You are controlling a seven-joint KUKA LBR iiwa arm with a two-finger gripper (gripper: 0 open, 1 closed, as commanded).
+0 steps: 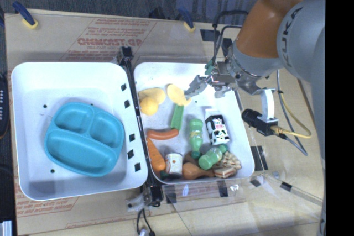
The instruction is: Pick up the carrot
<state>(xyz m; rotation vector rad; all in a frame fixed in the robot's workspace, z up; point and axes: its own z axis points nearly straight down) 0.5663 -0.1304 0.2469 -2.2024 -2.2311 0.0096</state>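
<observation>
The carrot (155,156), orange and tapered, lies along the left wall of the right bin (166,70) near its front, between that wall and a small can (173,162). My gripper (207,89) hangs over the back part of the same bin, well behind and to the right of the carrot. Its fingers (194,86) are spread open and hold nothing. One fingertip hovers just beside a pale yellow slice (176,94).
The right bin also holds a yellow fruit (151,101), a green stick (177,116), a sausage (163,133), a green bottle (195,135), a cow-patterned carton (217,129) and more toy food at the front. A blue divided plate (83,138) lies in the left bin (33,77).
</observation>
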